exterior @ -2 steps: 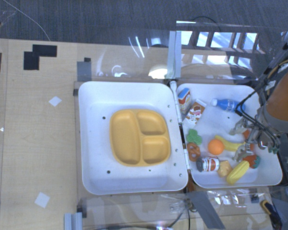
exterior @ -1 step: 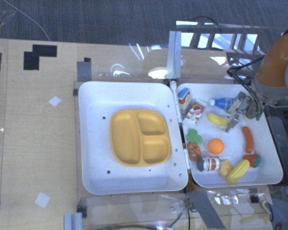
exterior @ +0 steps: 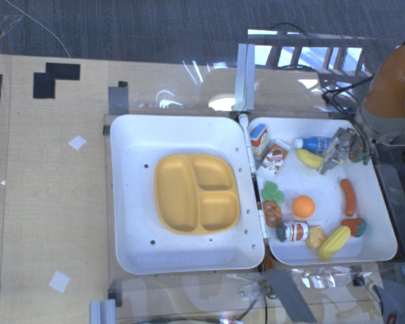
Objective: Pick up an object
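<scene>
Hand low over the right bin, near its far right corner; whether its fingers are spread or pressed together cannot be told. A yellow banana lies just beside the fingertips, toward the bin's centre, with a blue bottle touching it on the far side. Also in this bin: 2 small cartons at the far left, a green piece, a pretzel, an orange, a can, a sausage and a corn cob. The left bin holds 1 yellow divided plate.
</scene>
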